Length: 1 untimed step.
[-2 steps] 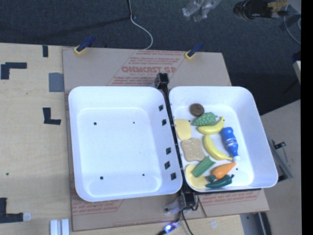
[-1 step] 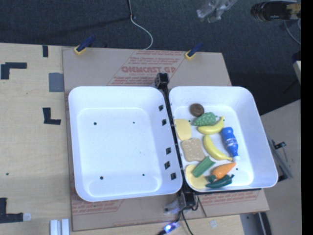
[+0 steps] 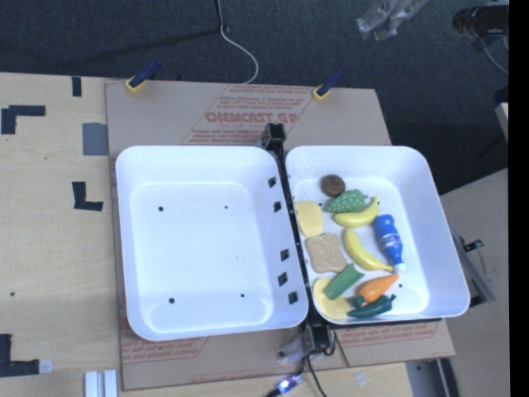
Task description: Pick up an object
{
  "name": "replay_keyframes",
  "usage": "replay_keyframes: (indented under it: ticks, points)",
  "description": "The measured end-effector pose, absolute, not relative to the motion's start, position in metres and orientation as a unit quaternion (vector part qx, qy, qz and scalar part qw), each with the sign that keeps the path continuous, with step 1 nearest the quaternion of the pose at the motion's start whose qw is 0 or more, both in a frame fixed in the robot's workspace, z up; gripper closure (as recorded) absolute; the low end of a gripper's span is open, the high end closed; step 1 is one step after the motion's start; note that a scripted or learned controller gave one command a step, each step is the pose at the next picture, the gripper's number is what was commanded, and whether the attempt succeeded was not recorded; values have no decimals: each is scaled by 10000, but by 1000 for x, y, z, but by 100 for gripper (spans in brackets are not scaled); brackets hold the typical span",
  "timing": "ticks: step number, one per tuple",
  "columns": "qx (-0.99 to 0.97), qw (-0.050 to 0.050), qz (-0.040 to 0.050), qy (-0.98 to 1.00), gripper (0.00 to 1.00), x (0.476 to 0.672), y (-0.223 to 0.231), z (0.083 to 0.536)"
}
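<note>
The right bin (image 3: pixel 413 172) holds several toy foods: a brown round piece (image 3: pixel 332 184), green grapes (image 3: pixel 348 200), two bananas (image 3: pixel 364 250), a blue bottle (image 3: pixel 388 238), a tan slice of bread (image 3: pixel 324 251), a pale yellow piece (image 3: pixel 309 218), a green vegetable (image 3: pixel 342 282), a carrot (image 3: pixel 378 287) and a dark green pepper (image 3: pixel 370 308). My gripper (image 3: pixel 385 13) hangs high at the top right, well above and behind the bins, with nothing seen between its fingers.
The left bin (image 3: pixel 198 238) lies beside the right one, joined by a black hinge strip (image 3: pixel 283 230). Both rest on a cardboard sheet (image 3: pixel 240 114) held by blue and yellow clamps (image 3: pixel 143 74). A white cable (image 3: pixel 240 44) runs across the dark floor behind.
</note>
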<state>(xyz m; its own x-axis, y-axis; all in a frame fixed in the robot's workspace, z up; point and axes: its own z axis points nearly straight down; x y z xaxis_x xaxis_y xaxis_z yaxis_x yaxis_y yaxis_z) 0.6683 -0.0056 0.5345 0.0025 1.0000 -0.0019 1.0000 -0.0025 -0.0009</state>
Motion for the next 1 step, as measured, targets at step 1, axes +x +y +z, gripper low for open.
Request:
replay_keyframes:
  ticks: [1]
  points:
    - [7080, 5, -7, 7062, 100, 668, -40, 534]
